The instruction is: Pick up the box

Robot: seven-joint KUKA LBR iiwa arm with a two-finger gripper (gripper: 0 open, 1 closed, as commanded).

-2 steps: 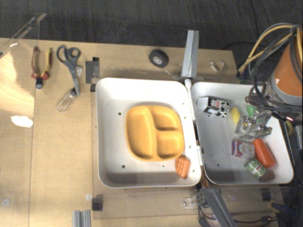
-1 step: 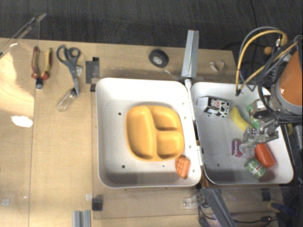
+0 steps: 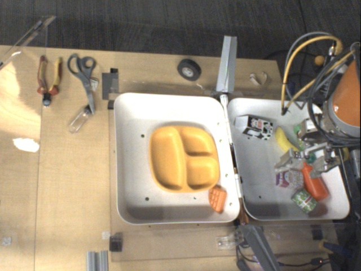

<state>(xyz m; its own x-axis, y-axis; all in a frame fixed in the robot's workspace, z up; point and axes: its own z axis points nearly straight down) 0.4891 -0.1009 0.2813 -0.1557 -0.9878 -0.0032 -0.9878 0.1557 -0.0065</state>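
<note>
The box (image 3: 256, 126), a small black-and-white carton, is lying flat near the back left corner of the right bin (image 3: 256, 205), apart from everything else in it. The gripper (image 3: 309, 158) is hovering well to the box's right, over a cluster at the bin's right side: a yellow piece (image 3: 284, 140), a purple-and-white packet (image 3: 289, 179), an orange object (image 3: 316, 186) and a green can (image 3: 303, 201). Whether the tool is open or closed, I cannot tell, since cables and clutter are masking it. To do this step well, the arm is needing to travel left and toward the back wall, clear of the clutter, then descend squarely over the carton and close across its narrower side. The bin's wall is sitting near, so a centred approach seems wise. The left bin (image 3: 132, 202) is holding a yellow tray (image 3: 183, 157) and a small orange item (image 3: 218, 199).
</note>
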